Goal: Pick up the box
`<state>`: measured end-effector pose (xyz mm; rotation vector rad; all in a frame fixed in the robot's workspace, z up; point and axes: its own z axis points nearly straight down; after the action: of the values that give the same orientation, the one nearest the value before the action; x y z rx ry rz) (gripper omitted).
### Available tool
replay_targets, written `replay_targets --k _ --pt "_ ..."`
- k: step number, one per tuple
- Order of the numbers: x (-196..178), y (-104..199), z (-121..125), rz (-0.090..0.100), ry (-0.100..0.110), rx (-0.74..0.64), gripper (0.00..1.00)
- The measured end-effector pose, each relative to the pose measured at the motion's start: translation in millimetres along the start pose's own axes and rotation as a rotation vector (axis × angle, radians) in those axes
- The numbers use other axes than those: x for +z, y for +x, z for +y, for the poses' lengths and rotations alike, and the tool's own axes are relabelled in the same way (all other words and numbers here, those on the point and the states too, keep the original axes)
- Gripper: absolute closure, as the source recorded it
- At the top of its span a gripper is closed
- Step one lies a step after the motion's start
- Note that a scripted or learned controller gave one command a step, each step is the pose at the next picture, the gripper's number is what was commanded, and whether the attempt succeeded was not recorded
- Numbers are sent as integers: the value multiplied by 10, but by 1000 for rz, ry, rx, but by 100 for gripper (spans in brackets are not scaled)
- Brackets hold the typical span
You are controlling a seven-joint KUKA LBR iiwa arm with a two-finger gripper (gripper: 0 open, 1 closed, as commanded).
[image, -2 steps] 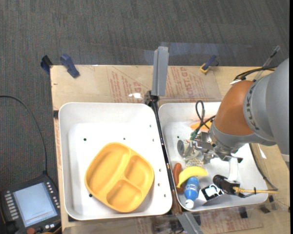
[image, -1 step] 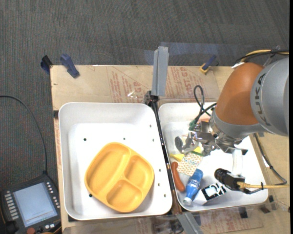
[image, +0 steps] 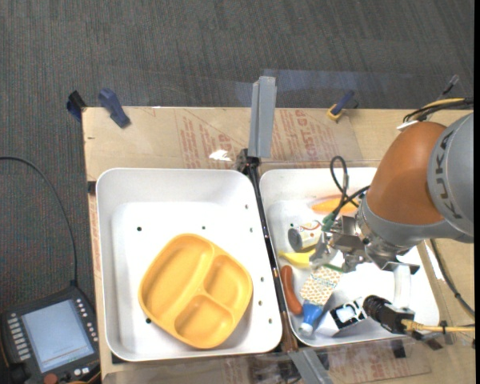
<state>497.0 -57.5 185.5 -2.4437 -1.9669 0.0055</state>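
My arm (image: 420, 186) reaches in from the right edge of the surface (image: 168, 138) and hangs over the right bin (image: 276, 184), the orange band above the wrist covering much of that bin's far right part. My gripper (image: 336, 252) sits low over the middle of the right bin, just above a cluster of small things. Whether it is open or closed I cannot tell from this slant, and nothing shows clearly clamped in it.

The box (image: 321, 282), a small patterned carton, lies just below my gripper, tilted, toward the near edge of the right bin. Whether the gripper touches it I cannot tell. A blue-capped tube (image: 310, 318) lies right beside the box's near end, by the bin's near edge. A red sausage-shaped toy (image: 291, 289) lies along the left wall of this bin, next to the box. A yellow banana (image: 296, 258) lies just beyond the sausage, and a white mug (image: 304, 235) with a printed pattern sits beyond that. Something orange (image: 330, 205) peeks out near the bin's far side, partly hidden by my wrist. A black and white object (image: 350, 314) rests at the near edge, right of the tube.

The left bin (image: 112, 214) carries a yellow divided plate (image: 196, 290), lying flat toward its near edge.
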Motion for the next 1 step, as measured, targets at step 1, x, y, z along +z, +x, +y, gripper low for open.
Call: replay_targets --k 1 --pt "152 -329 -150 1 -1 -21 100"
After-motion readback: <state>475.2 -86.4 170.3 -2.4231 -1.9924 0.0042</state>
